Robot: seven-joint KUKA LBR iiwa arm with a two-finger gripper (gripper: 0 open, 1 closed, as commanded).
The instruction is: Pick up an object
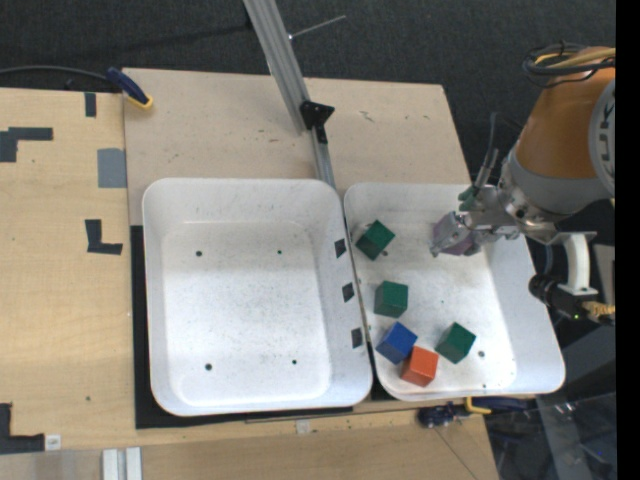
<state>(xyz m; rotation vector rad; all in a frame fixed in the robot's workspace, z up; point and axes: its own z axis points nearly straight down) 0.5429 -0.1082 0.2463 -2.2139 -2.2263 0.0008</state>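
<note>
Wooden bench (250,128), white bins, no legible writing

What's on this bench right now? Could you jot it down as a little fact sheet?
bins: left bin, right bin
green blocks: three in the right bin
blue block: touching the orange block, near front edge
arm: reaching in from the right
gripper: over the right bin's upper area, holding nothing visible
</note>
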